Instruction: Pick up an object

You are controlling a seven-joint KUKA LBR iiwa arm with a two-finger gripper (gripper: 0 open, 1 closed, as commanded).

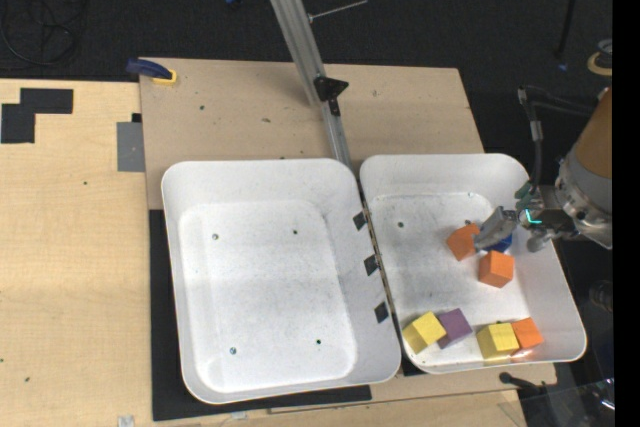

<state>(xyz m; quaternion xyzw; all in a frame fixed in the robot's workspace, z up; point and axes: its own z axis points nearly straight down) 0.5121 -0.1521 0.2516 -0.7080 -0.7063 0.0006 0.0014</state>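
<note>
Two shallow white plastic bins, both speckled with fine dark flecks: left bin (200, 185), right bin (420, 177). Right bin holds cubes: two orange blocks (462, 242) (496, 268), yellow block (425, 330), purple block (455, 324), second yellow block (496, 340), small orange block (527, 333). Pale tan wooden bench (250, 110). Grey metal gripper (497, 229), small blue patch beside it.

Tool (497, 230) sits in the right bin (420, 180), between two blocks (462, 241) (496, 268). Four blocks (475, 332) lie nearer the camera. Left bin (200, 185) adjoins.
</note>
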